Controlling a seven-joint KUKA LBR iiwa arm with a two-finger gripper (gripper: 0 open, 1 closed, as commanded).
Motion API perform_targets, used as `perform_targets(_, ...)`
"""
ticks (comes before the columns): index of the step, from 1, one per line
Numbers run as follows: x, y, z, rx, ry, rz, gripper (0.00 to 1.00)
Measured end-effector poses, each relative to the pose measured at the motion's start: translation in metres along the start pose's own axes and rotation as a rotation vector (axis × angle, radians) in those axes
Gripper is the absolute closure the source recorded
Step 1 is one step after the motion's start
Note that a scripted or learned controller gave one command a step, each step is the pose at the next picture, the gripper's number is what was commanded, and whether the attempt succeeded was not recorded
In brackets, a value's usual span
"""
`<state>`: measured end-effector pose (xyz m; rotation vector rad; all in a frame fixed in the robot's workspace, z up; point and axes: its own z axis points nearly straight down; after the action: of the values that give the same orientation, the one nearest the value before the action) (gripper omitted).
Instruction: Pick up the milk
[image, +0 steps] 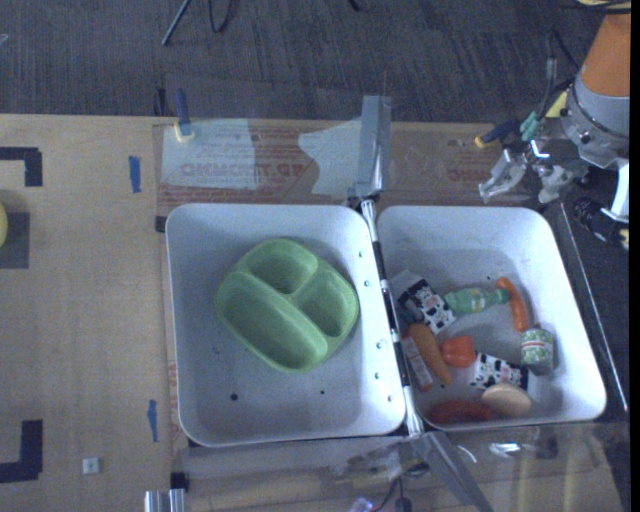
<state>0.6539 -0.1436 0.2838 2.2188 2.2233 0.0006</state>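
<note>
Well below the tool (522, 176) — the milk (424, 303).

We are seeing a green divided plate (287, 302) lying in the left bin (190, 400), near the frame centre. In the right bin (580, 300), at lower right, a green bottle (476, 299), a carrot (427, 353), a tomato (459, 350) and a small green can (537, 349) are lying close together.

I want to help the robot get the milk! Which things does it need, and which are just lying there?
Needed: milk carton, second milk carton, gripper.

Just lying about: green divided plate, green bottle, carrot, tomato, small green can, bread roll.
</note>
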Motion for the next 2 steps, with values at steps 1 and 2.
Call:
perform_targets(1,0.038,-0.042,0.145,0.000,0.000,-0.018,0.00)
perform_targets(2,0.022,-0.149,0.156,0.002,0.002,-0.321,0.00)
